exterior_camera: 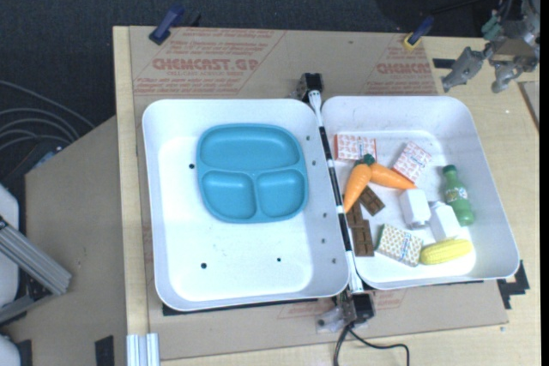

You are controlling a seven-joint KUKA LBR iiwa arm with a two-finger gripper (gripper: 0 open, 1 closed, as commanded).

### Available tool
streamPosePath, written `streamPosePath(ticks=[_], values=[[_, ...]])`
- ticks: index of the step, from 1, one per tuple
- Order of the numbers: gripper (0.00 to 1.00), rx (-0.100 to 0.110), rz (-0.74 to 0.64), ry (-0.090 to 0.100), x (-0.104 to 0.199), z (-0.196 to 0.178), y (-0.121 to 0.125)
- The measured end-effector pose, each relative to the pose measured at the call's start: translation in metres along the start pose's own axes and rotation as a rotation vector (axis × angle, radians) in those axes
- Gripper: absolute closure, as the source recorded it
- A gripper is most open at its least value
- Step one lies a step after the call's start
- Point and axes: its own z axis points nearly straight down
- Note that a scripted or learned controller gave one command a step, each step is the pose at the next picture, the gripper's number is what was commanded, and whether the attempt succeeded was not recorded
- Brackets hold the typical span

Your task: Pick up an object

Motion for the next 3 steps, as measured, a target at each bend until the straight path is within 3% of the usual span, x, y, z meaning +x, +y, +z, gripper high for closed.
streamPosePath(ticks=[1, 2, 3], values=[[0.0, 0.005, -0.001, 0.007, -0.019, 0.175, 0.013], [0.0, 0.001, -0.001, 0.001, 0.026, 0.196, 0.014], [0.0, 0.001, -0.001, 0.002, 0.099, 0.196, 0.014]])
